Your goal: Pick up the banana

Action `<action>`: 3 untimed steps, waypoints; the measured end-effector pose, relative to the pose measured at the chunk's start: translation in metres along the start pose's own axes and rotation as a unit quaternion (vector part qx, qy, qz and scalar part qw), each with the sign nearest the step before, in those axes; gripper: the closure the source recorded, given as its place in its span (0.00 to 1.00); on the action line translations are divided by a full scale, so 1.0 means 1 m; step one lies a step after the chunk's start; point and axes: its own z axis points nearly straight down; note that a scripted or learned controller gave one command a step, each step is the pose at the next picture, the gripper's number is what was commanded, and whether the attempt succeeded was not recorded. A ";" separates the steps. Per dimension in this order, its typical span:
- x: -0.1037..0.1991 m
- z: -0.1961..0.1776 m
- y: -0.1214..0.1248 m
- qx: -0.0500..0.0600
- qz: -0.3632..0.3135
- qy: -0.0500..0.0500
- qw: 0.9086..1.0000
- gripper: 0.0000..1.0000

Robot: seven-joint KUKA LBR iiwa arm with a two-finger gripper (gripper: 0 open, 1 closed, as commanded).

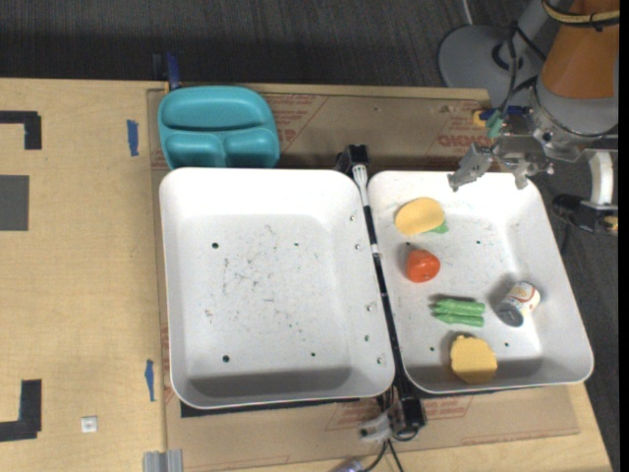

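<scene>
Teal tray (217,126) behind left bin (187,264)

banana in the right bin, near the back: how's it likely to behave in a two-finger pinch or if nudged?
The banana looks like a smooth, rounded toy, so probably stiff and light, and it may slip from a narrow pinch. Its curved body lies flat on the right bin floor, so a nudge would likely slide or spin it rather than tip it. The gripper is at the bin's far rim, apart from it.

The grey arm (580,28) reaches in from the far right, its orange band (580,57) sitting just above the wrist. The wrist tilts down and leftward. The gripper (496,170) hangs low at the far right corner, its two dark fingers (470,172) spread apart with nothing between them.
</scene>
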 end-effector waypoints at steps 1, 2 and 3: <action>0.090 0.061 -0.078 0.001 0.070 0.000 0.998 0.00; 0.154 0.060 -0.132 0.001 -0.059 0.000 0.998 0.00; 0.268 0.067 -0.118 -0.001 -0.078 0.000 0.997 0.00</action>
